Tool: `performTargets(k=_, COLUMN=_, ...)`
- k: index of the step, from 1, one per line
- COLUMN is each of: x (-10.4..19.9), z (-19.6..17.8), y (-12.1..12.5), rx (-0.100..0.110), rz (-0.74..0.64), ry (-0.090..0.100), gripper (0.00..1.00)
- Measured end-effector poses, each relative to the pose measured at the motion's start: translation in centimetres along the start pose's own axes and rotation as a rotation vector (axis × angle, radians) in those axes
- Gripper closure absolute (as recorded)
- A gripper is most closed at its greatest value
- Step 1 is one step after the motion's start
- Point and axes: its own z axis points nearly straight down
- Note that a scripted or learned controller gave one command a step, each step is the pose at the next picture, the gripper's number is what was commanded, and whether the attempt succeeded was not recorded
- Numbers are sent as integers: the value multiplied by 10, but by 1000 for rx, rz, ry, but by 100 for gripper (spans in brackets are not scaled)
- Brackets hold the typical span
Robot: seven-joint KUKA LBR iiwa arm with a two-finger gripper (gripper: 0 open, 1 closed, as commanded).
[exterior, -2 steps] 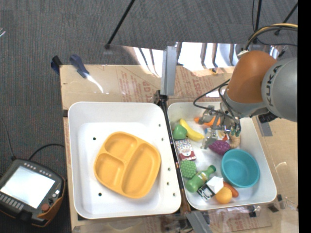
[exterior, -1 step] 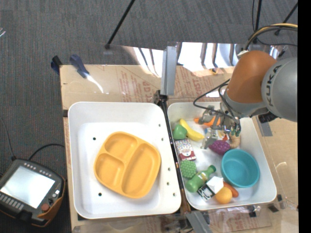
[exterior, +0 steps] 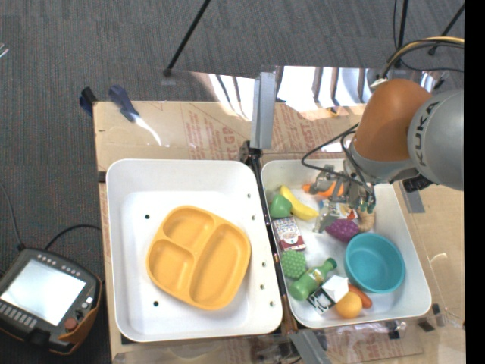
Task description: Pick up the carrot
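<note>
So your gripper hangs near the right bin's back wall, can't tell its grip; teal bowl just below it.

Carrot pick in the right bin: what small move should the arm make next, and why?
Probably a short shift toward the view's left, then down. The gripper sits over the back of the right bin, by the purple grapes, while the orange piece that looks like the carrot lies just beside it, near the banana.
</note>
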Motion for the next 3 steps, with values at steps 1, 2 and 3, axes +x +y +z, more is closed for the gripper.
performTargets(k=1, x=5, z=0, y=-14, rx=1, rz=343, ry=1, gripper=0)
performTargets(k=2, x=1, z=-1, y=-29, rx=-6, rz=511, ry=7, gripper=0)
performTargets(k=3, x=1, z=-1, y=-29, rx=-5, rz=509, ry=7, gripper=0)
